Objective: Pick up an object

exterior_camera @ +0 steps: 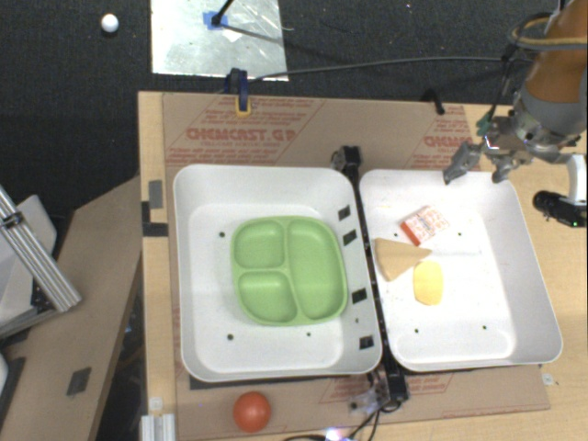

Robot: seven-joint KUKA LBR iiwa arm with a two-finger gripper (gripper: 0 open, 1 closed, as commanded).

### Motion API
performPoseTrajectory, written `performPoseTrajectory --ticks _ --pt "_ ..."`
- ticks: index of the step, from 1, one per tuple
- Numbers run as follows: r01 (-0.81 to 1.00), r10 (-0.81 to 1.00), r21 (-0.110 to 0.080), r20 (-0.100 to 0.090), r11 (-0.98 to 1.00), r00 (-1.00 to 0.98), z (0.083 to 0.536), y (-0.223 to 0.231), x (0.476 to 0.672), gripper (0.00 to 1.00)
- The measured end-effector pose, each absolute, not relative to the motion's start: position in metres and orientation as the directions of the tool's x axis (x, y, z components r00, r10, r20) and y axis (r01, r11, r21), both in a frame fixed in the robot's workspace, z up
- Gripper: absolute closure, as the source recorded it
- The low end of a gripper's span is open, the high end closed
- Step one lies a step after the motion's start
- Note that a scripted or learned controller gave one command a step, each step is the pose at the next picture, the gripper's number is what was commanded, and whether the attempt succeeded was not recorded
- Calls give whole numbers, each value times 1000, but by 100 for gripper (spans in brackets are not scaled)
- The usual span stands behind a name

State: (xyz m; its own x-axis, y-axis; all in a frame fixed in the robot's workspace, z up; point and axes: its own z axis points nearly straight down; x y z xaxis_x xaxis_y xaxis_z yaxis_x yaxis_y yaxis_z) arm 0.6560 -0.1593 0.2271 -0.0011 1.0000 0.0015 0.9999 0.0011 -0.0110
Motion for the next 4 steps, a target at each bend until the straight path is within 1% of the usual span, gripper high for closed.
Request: performPoseTrajectory --ticks 1,2,3,4 --pt "1000 1000 2 -1 3 -3 236 -159 658 0" --pt "1000 1000 -1 -1 1 -1 190 -168 659 0" --pt "1000 1000 0 -1 1 -1 148 -169 656 0" --pt "1000 1000 6 0 4 -4 89 -168 659 0"
